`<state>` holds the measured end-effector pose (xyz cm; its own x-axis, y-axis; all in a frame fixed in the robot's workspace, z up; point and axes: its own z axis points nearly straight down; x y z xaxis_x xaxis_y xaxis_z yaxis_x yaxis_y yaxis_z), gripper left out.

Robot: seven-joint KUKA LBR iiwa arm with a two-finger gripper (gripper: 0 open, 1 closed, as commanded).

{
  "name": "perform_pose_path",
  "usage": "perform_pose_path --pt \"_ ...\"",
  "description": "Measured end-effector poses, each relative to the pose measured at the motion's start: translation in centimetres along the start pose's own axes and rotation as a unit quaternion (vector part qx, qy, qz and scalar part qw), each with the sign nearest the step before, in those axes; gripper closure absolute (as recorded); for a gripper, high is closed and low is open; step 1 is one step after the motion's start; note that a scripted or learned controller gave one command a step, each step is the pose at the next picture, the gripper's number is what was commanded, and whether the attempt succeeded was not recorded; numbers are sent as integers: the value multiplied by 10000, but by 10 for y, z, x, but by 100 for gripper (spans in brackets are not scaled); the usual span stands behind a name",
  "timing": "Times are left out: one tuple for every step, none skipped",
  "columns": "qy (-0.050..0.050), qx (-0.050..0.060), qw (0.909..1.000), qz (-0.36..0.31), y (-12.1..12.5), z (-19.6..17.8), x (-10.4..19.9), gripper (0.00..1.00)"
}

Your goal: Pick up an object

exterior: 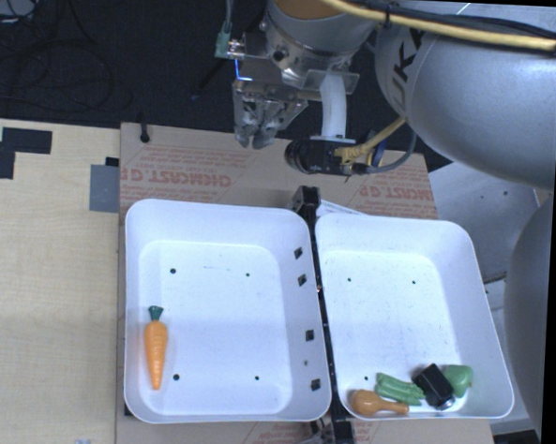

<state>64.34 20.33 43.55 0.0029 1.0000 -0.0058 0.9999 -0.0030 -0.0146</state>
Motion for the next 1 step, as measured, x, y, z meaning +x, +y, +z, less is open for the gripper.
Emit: perform_pose_path --pt "43 -103 9999 -39 -2 -109 41 100"
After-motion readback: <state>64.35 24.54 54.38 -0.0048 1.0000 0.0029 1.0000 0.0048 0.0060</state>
